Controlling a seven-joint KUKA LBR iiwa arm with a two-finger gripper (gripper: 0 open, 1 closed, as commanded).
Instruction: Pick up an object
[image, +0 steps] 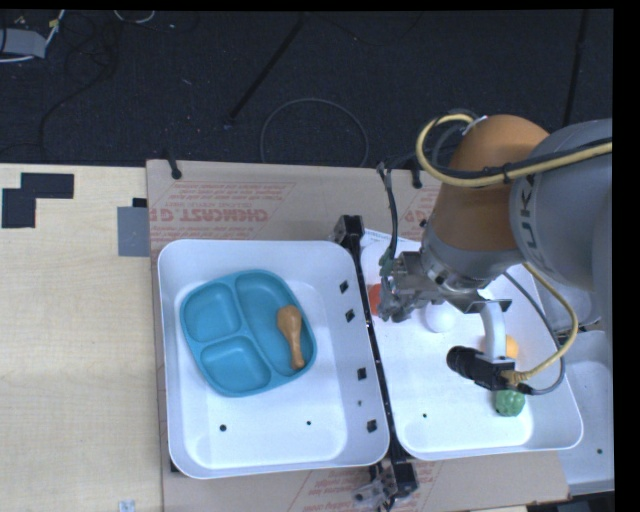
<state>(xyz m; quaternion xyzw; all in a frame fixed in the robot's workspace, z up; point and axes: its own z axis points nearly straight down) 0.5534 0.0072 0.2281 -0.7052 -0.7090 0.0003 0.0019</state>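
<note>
The claw (392, 298), grip state not discernible, is being held low near the bin wall (372, 345), risking a collision or missed grasp.

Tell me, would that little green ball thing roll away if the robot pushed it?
Probably. The green ball looks round and lumpy, so it may wobble rather than roll straight. It sits near the right bin's wall, which would likely stop it. It looks small, so probably light.
</note>
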